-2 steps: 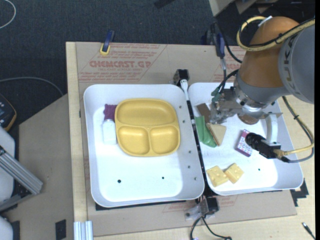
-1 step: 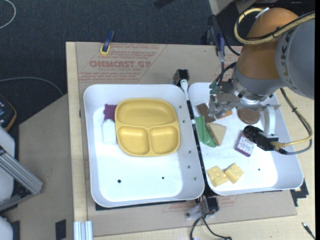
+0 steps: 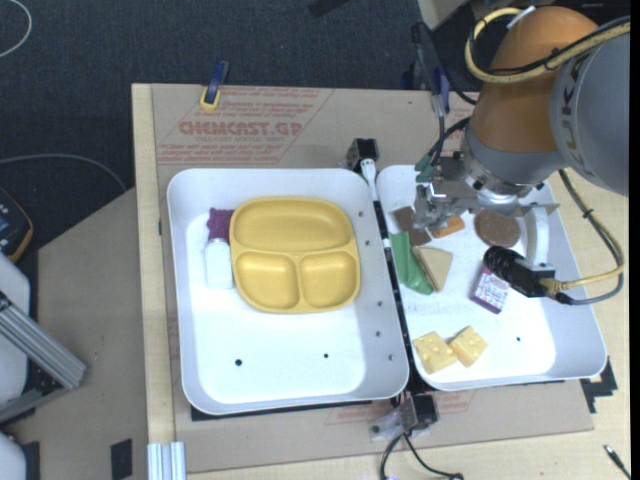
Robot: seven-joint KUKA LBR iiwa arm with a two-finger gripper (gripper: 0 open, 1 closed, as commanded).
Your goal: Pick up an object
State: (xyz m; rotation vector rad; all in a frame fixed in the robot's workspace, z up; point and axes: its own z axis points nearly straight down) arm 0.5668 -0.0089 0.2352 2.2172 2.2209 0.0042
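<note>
Tool [image 3: 436, 206] down inside the right bin [image 3: 545, 343], just above the tan wedge [image 3: 434, 264]. Apart or together: cannot tell from this slant. Grey arm [image 3: 600, 108] with an orange band, coming in from up and to the right of the wedge.

Small orange piece [image 3: 448, 226] right at the tool's tip, just above the wedge and slightly to the right. Touching the tool or merely beside it: not clear.

Brown scrap [image 3: 404, 218] up and to the left of the wedge. Green strip [image 3: 411, 264] against the wedge's left edge, lying lengthwise. Round brown disc [image 3: 497, 230] near the wedge, up and to the right. Purple packet [image 3: 489, 291] to the right of the wedge and a little lower. Two yellow cubes [image 3: 450, 348] below the wedge, side by side, just about touching.

Well to the left of the wedge, in the left bin [image 3: 280, 363]: a yellow divided plate [image 3: 295, 251]. Farther left still, a purple block [image 3: 220, 223] and a white bottle [image 3: 217, 264].

Both bins on the brown counter [image 3: 250, 118].
</note>
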